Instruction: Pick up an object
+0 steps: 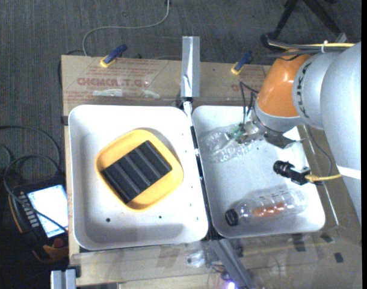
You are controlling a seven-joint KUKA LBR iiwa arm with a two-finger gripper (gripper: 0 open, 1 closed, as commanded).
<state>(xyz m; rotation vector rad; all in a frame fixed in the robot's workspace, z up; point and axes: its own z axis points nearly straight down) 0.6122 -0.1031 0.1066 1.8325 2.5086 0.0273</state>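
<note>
The claw (pixel 248 131) is seen low in the right bin (pixel 255 182), near the bin's 11 o'clock corner, tucked under the orange band of the arm (pixel 328 89); how wide it is cannot be told, because it is hidden by the wrist; nothing can be seen held in it. A crumpled clear wrapper (pixel 221 144) lies just beside the claw, at its 9 o'clock, and may be touched by it, but that cannot be told for sure. A clear bottle (pixel 269 206) with a black cap is laid on its side near the bin's 6 o'clock edge, well apart from the claw. A yellow tray (pixel 114 155) with a black ribbed top is set in the middle of the left bin (pixel 87 125). A lot could go wrong from here; the wrapper is thin, soft and shiny, so it could be pushed flat or slid away and not caught; the bin wall at 9 o'clock is close, so it could be bumped; the bottle is round, so it could be rolled away if it is nudged; the claw could be lifted with nothing in it.
</note>
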